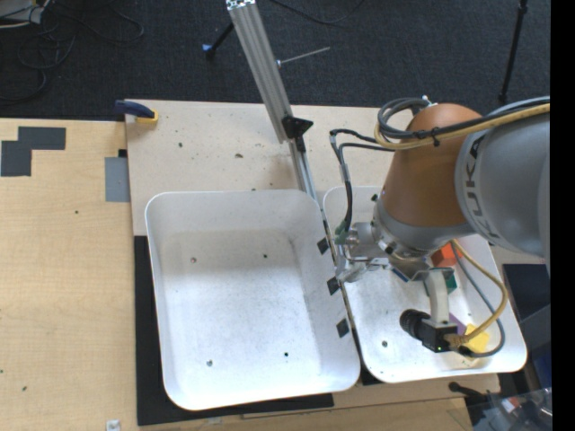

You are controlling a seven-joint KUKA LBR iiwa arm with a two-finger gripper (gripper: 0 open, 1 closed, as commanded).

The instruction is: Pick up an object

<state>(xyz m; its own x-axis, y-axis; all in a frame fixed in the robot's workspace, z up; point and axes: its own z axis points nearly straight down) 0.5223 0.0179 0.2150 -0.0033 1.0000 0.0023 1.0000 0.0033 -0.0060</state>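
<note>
My arm's orange band and grey wrist hang over the right bin (pixel 386 362) and hide most of what lies in it. The gripper (pixel 358 257) sits low at the bin's left side, close to the wall shared with the left bin; only grey metal parts of it show under the wrist. An orange object (pixel 443 257) peeks out just right of the wrist. A small green piece (pixel 450 282) lies below it, and a purple bit (pixel 462 316) lies further toward the front. I see nothing held.
The left bin (pixel 180 232) has a bare, speckled white floor. A slanted aluminium bar (pixel 265 70) rises behind the bins, down to the divider between them. A blue and yellow clamp (pixel 137 110) sits at the bench's back left corner.
</note>
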